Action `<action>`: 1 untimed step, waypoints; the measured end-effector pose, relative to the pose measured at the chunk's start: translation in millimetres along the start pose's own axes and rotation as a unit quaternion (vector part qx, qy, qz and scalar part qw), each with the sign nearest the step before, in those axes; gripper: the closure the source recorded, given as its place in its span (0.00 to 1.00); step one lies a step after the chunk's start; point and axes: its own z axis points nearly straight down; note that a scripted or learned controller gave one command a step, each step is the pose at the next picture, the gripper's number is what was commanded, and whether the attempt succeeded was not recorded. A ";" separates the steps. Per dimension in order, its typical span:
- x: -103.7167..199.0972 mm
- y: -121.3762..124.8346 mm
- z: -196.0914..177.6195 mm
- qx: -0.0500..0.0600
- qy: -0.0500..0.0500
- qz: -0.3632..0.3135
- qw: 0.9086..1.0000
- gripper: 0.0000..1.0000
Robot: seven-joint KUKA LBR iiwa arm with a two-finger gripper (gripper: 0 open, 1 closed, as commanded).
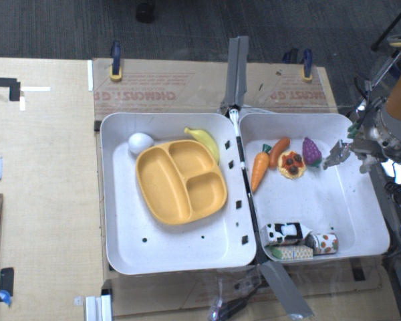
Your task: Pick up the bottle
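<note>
Since my gripper (347, 154) sits open, holding nothing, at three o'clock, I'd grasp the light, stiff, cow-patterned bottle (284, 233) at five o'clock across its middle.

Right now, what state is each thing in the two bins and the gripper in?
Yellow divided plate: flat in the left bin, nothing on it.
White egg: beside the plate.
Banana: against the plate's far edge.
Carrots: lying in the right bin.
Black-and-white bottle: on its side, ungrasped.
Gripper: above the right bin's right edge, holding nothing.
</note>
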 end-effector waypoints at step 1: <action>39.9 -57.8 84.1 0.000 0.001 -0.107 0.994 0.00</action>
